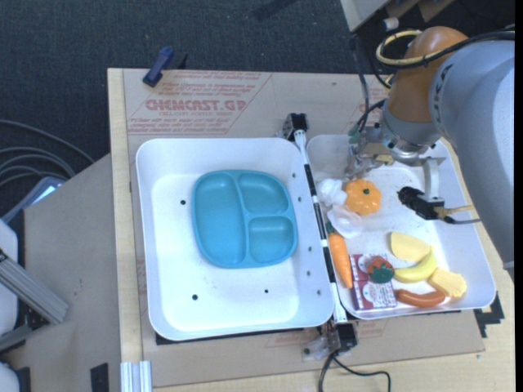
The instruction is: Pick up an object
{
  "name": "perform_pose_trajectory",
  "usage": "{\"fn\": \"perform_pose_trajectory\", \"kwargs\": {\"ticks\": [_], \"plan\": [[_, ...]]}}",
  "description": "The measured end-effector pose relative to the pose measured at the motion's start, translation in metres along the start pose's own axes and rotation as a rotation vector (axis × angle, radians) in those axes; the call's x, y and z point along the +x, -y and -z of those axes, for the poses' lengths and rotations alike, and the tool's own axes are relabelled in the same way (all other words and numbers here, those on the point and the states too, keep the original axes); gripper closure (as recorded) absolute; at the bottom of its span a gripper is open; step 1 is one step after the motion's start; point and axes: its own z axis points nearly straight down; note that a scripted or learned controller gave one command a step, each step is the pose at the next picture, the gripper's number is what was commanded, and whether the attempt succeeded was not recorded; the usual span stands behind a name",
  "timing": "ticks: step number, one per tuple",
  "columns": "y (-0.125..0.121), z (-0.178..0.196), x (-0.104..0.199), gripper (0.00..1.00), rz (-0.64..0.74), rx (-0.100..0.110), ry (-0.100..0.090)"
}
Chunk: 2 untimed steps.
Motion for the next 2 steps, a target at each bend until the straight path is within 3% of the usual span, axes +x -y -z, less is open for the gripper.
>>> {"fn": "perform_pose_trajectory", "kwargs": {"ticks": [1,2], "plan": [[0.000,0.000,0.000,0.00,0.000,0.000,0.000],[-0.008,-0.011,-0.010,0.00,-0.002,-0.001,-0.001]]}}
